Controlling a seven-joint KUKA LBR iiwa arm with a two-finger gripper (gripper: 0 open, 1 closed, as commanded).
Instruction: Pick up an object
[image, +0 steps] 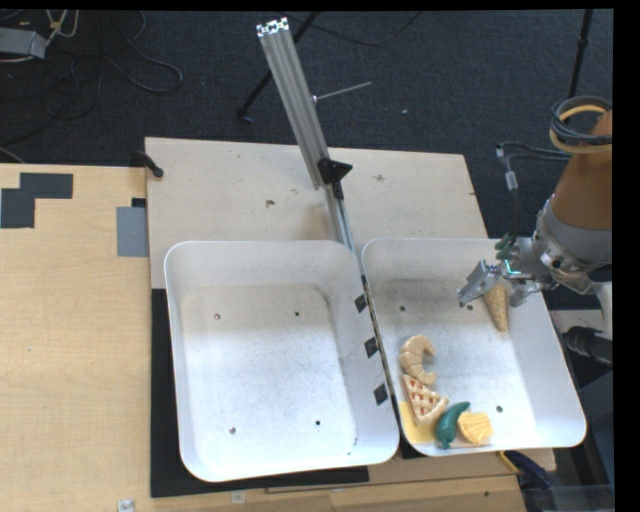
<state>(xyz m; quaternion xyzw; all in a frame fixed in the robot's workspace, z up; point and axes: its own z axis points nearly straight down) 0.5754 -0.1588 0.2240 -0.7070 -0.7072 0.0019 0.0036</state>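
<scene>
My gripper (499, 291) hangs over the far right part of the right bin (560, 425). It is open, its two grey fingers (476, 286) spread apart. A tan cone-shaped toy (498, 310) sits between and just below the fingers, its narrow end pointing toward the front; neither finger visibly presses on it. Near the bin's front left lie a beige croissant toy (419, 354), a red-and-tan waffle wedge (424, 399), a green pepper-like toy (450, 420) and a yellow ridged piece (477, 428).
The left bin (185, 300) stands beside the right one, with a divider with black clips (368, 330) between them. A metal rail (300, 110) slants up from the divider to the back. The arm's orange band (590, 190) is at the right edge.
</scene>
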